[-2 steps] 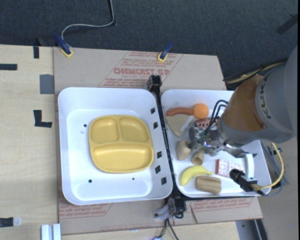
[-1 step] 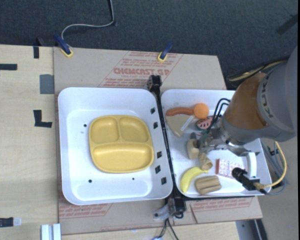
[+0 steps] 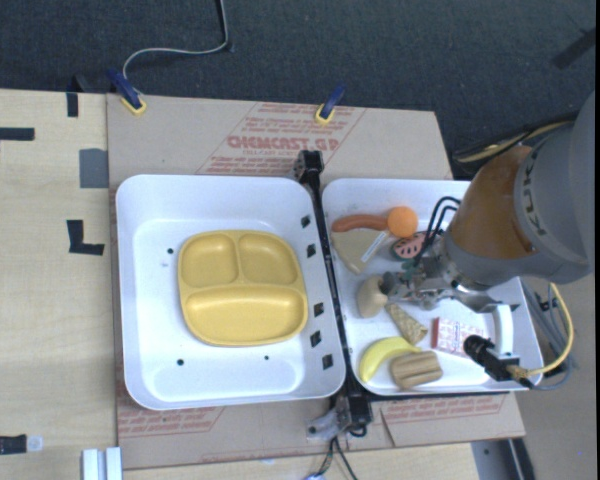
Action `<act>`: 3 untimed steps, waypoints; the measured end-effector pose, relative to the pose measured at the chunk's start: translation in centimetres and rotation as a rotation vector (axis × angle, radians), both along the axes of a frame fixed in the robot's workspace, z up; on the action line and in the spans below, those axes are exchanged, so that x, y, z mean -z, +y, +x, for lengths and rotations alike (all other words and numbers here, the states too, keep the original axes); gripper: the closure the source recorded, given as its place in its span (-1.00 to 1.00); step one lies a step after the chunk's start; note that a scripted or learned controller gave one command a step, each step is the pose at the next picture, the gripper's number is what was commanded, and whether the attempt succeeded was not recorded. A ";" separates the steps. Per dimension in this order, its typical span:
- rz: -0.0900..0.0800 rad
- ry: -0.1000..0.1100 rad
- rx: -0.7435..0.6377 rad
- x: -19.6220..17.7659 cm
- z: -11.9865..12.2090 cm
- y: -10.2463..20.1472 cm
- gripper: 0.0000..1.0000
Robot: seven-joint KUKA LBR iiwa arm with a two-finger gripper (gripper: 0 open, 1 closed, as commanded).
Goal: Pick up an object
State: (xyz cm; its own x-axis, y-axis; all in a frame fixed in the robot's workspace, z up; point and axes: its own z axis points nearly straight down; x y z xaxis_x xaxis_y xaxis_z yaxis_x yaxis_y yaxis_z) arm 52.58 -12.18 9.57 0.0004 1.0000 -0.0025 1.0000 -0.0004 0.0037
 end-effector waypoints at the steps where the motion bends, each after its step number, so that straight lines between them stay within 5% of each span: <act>1: 0.002 0.001 -0.002 0.9 4.3 2.2 -1.00; 2: 0.003 0.001 -0.002 -0.1 4.3 2.2 1.00; 3: 0.003 0.001 -0.002 -0.1 4.3 2.2 -1.00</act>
